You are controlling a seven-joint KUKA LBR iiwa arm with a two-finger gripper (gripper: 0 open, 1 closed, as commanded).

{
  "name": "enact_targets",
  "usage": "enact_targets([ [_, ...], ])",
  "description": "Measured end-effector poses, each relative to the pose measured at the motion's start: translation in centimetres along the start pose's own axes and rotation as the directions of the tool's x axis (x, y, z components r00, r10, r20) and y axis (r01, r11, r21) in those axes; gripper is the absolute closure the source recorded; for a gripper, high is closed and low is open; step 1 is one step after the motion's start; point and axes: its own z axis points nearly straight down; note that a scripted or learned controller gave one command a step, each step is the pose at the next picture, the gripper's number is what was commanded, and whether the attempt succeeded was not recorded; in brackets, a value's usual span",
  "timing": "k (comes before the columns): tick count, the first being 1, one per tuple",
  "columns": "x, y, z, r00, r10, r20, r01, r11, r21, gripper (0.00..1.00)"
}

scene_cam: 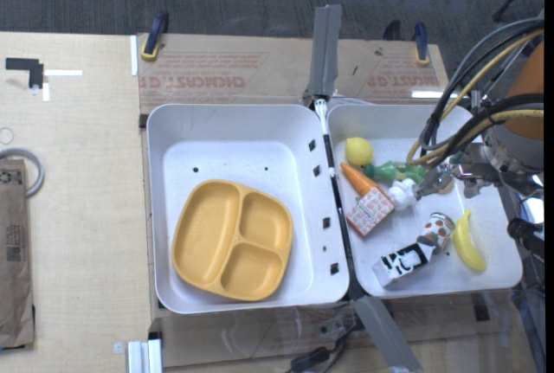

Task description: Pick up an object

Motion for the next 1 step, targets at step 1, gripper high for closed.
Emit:
enact_targets([
  [1,-8.26,-3.04,1.09,0.988,-0.154,0.0,0.154,0.988,-0.002,0.0],
])
